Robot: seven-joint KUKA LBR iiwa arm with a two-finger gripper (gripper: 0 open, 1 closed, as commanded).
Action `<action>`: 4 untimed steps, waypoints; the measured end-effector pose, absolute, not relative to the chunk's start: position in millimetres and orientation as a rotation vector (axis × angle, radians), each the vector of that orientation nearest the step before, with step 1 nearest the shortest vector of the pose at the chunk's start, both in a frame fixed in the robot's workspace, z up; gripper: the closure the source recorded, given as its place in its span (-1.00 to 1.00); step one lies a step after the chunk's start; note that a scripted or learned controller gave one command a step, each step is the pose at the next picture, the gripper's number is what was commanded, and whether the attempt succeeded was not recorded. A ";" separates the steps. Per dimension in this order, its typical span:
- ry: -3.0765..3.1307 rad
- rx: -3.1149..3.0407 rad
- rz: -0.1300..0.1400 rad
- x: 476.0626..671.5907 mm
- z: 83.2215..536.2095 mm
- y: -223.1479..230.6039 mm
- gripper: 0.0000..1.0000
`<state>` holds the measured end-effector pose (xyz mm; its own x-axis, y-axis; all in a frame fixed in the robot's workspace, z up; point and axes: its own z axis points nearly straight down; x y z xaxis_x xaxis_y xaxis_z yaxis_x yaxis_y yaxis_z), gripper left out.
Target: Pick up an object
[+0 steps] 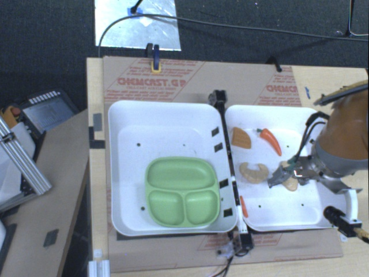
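In the right bin point(277, 218) lie a tan curved piece point(253, 171), an orange-brown wedge point(241, 138) and an orange-red carrot point(270, 139). My gripper point(281, 177) sits low in this bin, just right of the tan curved piece, with its dark fingers pointing left. A pale tan object point(290, 183) shows right under the fingers. I cannot tell whether the fingers are around it. A small red sliver point(243, 205) lies by the bin's left wall.
The left bin point(132, 131) holds a green three-compartment plate point(182, 190). A black divider strip point(226, 154) runs between the bins. The grey arm with its orange band point(346, 131) covers the right bin's right side.
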<state>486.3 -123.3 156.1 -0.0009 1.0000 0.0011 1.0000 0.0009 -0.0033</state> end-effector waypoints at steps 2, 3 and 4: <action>-2.224 -2.223 -0.004 495.7 86.7 -130.6 -1.00; -2.233 -2.236 -0.009 498.7 99.8 -133.6 1.00; -2.229 -2.220 -0.005 504.2 144.1 -130.1 1.00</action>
<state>504.2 -130.1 144.1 -0.0039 1.0000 -0.0011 1.0000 0.0039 0.0054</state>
